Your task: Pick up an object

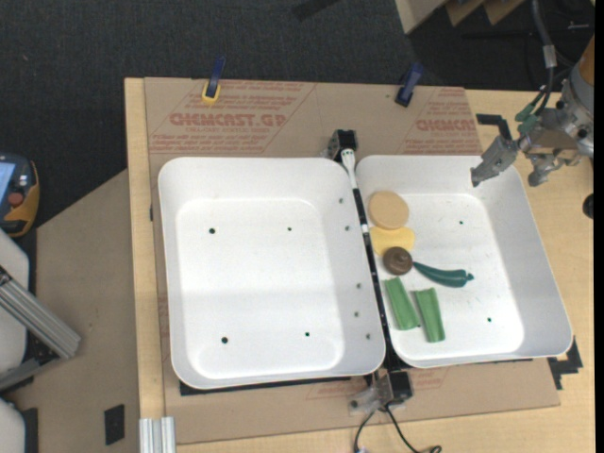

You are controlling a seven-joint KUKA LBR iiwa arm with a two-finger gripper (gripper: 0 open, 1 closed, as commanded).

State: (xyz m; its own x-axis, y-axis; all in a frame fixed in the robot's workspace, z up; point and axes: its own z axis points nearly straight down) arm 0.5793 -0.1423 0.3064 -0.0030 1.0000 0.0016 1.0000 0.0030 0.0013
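Note:
The right bin (528, 253) holds a tan round disc (388, 209) near its left wall. Below the disc lie a yellow piece (391, 240) and a small brown round object (397, 261). A teal curved object (442, 274) stretches to the right of the brown one. Two green sticks (401, 303) (430, 313) lie side by side near the front. My gripper (516, 169) hangs over the bin's far right corner, well away from the objects. It is open, with nothing between its fingers.
The left bin (179, 253) sits beside the right one on a cardboard sheet (283, 111). Blue clamps (409, 83) hold the sheet's far edge. A black divider strip (359, 215) runs between the bins.

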